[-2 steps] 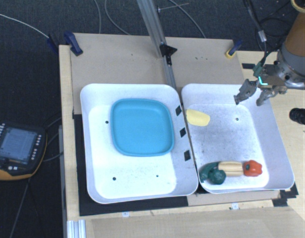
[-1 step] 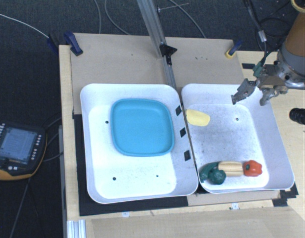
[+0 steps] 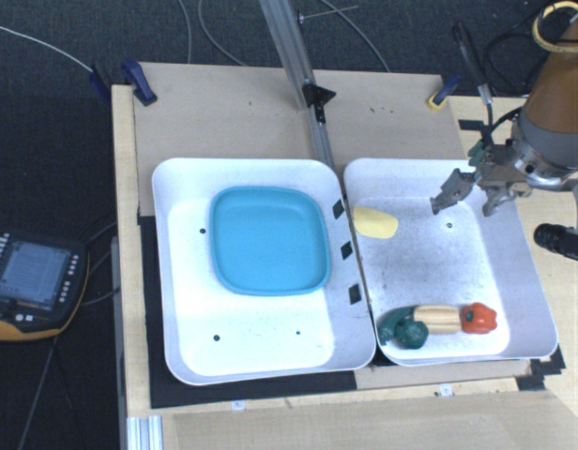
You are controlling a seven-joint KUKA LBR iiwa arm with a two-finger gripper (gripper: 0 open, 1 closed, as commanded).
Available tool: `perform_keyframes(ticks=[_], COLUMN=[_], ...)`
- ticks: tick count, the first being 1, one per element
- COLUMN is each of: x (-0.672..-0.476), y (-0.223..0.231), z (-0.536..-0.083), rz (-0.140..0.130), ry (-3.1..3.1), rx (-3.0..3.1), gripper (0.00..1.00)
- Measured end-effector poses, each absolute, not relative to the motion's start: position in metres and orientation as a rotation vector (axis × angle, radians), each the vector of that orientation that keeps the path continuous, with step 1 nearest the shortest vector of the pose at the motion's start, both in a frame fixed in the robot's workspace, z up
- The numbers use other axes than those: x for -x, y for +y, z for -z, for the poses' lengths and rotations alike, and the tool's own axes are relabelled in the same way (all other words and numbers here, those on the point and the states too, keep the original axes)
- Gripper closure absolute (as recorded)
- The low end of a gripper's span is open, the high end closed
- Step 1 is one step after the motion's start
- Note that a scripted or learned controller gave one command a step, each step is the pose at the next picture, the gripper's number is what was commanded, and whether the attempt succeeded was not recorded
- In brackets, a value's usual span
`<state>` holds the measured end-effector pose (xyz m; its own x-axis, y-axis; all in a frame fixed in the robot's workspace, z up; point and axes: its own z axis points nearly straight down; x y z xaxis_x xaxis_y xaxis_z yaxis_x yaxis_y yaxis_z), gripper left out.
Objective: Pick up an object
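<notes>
Three small items along the near wall of the right bin point(image 3: 524, 251), one yellow piece farther back, gripper spread above.

Nearest in the right bin lie a dark green object point(image 3: 403, 330), a tan cylinder point(image 3: 437, 319) and a red piece point(image 3: 478, 318), side by side and touching. Beyond them, near that bin's left wall, sits one yellow object point(image 3: 374, 222), well apart. One blue square plate point(image 3: 269, 240) rests in the left bin point(image 3: 181, 251). Farthest, the gripper point(image 3: 470, 198) hangs over the right bin's back corner, fingers parted, nothing between them.
</notes>
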<state>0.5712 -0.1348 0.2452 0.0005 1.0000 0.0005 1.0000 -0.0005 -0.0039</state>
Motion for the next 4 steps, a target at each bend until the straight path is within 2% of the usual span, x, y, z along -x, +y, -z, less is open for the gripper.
perform_keyframes(ticks=[1,2,3,4], x=[-0.561,-0.561,-0.563,-0.558], y=[-0.137,-0.140,-0.140,-0.133], z=[-0.193,-0.131,-0.144,-0.192], rz=[-0.004,-0.004,0.002,0.005], ry=[-2.219,-2.219,-2.223,-2.225], rx=[2.219,2.219,2.222,2.223], gripper=[0.00,0.00,1.00,1.00])
